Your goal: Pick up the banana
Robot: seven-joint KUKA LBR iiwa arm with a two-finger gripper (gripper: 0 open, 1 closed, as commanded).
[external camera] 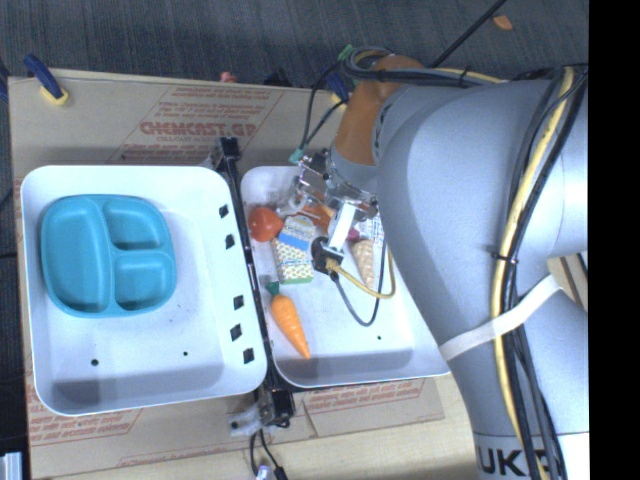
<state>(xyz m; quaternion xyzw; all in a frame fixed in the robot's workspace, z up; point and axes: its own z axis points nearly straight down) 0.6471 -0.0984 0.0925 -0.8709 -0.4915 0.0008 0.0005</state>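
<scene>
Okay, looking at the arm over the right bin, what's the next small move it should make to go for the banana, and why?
Probably lift the gripper a little to clear the view. It sits low among the clutter in the right bin, over the tomato, a patterned packet and the carrot, and I can't make out a banana from here.

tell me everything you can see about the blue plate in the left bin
The light blue divided plastic plate is a rounded rectangle with three compartments: one long section along its left side and two smaller ones stacked on its right. Raised ridges separate them and a smooth rim runs round the edge. It looks matte and holds nothing. It lies flat, right side up, on the floor of the shallow white left bin, in the upper left part, close to the bin's left wall. Nothing else touches it.
</scene>
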